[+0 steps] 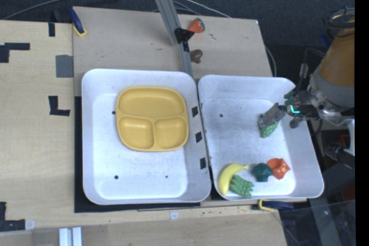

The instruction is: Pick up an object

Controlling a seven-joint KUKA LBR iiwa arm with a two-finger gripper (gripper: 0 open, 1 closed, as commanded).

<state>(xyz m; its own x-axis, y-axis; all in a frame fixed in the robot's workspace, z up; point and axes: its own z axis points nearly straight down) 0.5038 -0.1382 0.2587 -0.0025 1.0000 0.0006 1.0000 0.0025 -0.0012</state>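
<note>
Under claw (270, 122), right bin (242, 92): small green piece (268, 131) touching fingertips, likely pick target. Whether claw open, closed or gripping: cannot tell. Below claw, along bin's near wall: banana (228, 174), green toy (241, 185), teal piece (262, 171), orange piece (279, 168). Well left: yellow divided plate (153, 118).

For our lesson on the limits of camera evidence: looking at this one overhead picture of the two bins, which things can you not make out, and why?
- Gripper: too small and blurred to tell how it stands, or whether it grips the green object beneath it.
- Arm: cut off by the right edge.
- Dark teal piece by the banana: too small to identify.
- Orange item on the bench: blurred.
</note>
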